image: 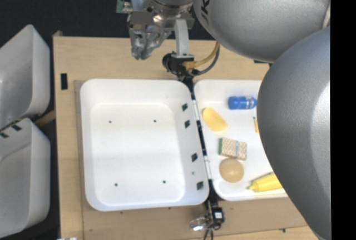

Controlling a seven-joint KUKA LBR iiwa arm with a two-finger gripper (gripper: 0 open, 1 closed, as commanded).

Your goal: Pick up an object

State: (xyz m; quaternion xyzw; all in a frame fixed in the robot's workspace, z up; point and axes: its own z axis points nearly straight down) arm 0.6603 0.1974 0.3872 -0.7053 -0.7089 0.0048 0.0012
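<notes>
Overhead, metal fingers (146,44), spread unclear, smooth yellow oval (214,119), round tan ball (231,170), blue cylinder (241,102).

Heads up, the arm (289,66) hides your right bin's (222,191) far side and half the yellow thing (266,182).

The grey arm (278,28) reaches in from the right, its gripper (143,44) pointing downward.
</notes>
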